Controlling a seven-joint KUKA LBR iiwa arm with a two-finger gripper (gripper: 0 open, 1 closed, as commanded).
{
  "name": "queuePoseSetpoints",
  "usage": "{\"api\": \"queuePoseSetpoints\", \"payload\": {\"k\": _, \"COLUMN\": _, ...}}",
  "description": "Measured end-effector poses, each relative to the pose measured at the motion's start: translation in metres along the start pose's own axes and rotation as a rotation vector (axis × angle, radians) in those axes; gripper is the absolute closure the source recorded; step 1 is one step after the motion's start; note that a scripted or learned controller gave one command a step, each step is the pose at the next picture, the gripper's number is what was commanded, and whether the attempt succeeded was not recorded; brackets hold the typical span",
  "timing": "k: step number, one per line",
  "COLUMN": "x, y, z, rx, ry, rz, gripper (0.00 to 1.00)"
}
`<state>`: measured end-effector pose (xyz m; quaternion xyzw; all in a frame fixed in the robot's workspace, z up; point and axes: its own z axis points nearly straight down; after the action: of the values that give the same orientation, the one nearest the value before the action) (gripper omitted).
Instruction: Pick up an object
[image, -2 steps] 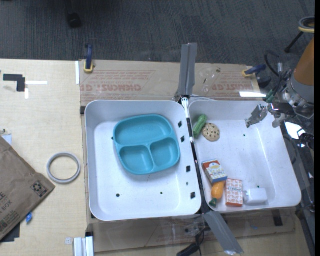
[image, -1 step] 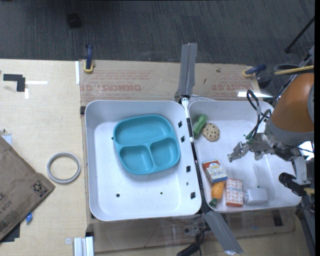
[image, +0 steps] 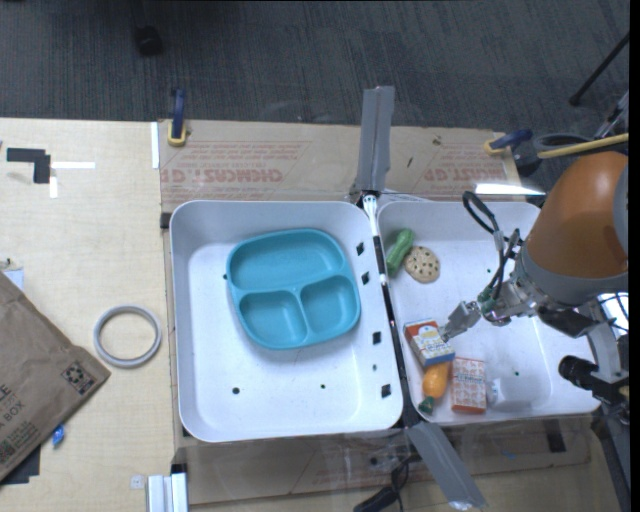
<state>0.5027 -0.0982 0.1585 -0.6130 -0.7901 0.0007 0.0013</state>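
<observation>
The right bin (image: 456, 232) holds a green vegetable toy (image: 399, 249), a chocolate-chip cookie (image: 422, 264), a small white and orange carton (image: 430, 343), an orange carrot toy (image: 434, 382) and a flat red packet (image: 468, 385). My gripper (image: 465, 318) hangs over the middle of this bin, just right of and above the carton, pointing down and to the left. I see nothing held in it. The arm (image: 585, 225), with its orange band, covers the bin's right side.
The left bin (image: 200, 300) holds a blue divided plate (image: 293, 288). On the bench to the left lie a roll of tape (image: 128, 334) and a brown paper bag (image: 35, 380). A raised divider (image: 378, 260) separates the bins.
</observation>
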Motion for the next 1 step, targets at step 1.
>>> {"api": "queuePoseSetpoints", "payload": {"k": 1, "x": 0.0045, "y": -0.0244, "z": 0.0682, "rx": -0.001, "ry": 0.000, "rz": 0.134, "gripper": 0.00}}
